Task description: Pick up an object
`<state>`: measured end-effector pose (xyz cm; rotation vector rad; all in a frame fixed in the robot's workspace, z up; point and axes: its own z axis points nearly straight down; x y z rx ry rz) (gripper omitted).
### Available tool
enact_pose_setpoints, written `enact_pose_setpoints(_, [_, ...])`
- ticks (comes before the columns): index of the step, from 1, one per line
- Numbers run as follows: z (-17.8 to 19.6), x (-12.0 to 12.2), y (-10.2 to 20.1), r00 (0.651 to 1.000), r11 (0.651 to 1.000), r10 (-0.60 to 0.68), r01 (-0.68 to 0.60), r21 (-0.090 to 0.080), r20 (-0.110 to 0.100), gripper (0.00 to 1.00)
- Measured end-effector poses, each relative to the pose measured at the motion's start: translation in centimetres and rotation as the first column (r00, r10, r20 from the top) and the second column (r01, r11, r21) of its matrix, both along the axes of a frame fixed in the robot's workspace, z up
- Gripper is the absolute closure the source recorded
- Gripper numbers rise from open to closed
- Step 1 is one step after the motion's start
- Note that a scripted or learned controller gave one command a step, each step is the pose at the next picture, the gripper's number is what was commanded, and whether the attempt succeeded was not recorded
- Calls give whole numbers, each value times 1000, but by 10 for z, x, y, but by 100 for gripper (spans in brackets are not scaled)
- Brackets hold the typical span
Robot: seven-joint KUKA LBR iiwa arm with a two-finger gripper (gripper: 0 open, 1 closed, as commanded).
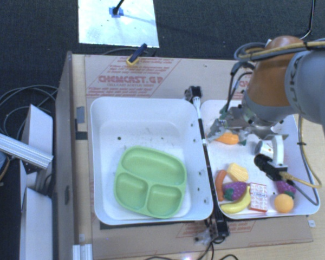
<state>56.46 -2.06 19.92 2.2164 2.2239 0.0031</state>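
The gripper (221, 128) is low in the right bin (302, 213), just beside an orange toy (227, 139) on the floor; whether its fingers are open I cannot tell, so the pick seems not yet done.

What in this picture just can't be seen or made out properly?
- The gripper: the arm's bulky wrist covers it, so its fingers can't be judged.
- The orange toy beneath it: partly covered, kind unclear.
- The printing on the small card: too small to read.
- The right bin: its far corner lies under the arm.
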Motion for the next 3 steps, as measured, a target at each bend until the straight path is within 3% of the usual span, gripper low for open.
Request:
enact_pose_setpoints(1, [-15, 24, -40, 1000, 1000, -2, 2, -2, -1, 0])
enact_pose_setpoints(2, [-115, 3, -84, 1000, 1000, -3, 3, -1, -1, 0])
enact_pose_setpoints(3, [-117, 95, -66, 1000, 1000, -5, 5, -1, -19, 0])
